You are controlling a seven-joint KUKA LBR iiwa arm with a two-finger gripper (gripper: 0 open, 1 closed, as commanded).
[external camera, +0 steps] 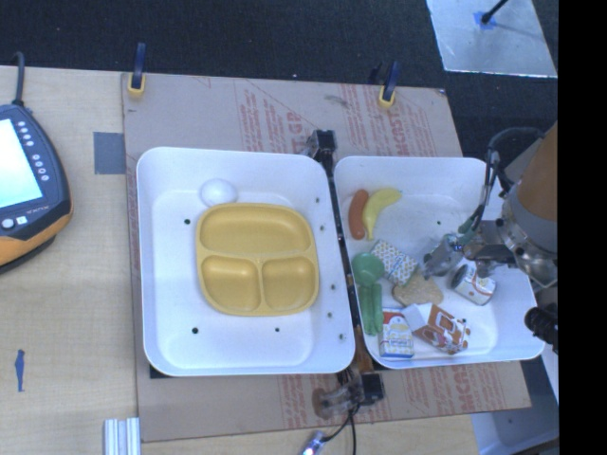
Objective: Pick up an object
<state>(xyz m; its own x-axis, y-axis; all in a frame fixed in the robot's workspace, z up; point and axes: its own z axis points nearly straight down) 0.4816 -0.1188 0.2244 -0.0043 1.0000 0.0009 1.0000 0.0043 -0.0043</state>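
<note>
Hovers low in right bin, gripper (453, 257) finger state unclear, tan cracker (417, 290) just near-left, red-white can (477, 286) just right.

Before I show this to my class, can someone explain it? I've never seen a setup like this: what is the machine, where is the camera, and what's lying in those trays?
This is one picture from a camera fixed above a workbench, looking down at a slant. A robot arm reaches in from the right; its gripper hangs low over the right tray. I can't tell whether it holds anything.

The left tray holds a yellow divided plate and a small white ball. The right tray holds toy food and small items: a banana, a sausage, a green spoon, a small carton and some packets. The screen device at far left looks like the arm's handheld controller.
</note>
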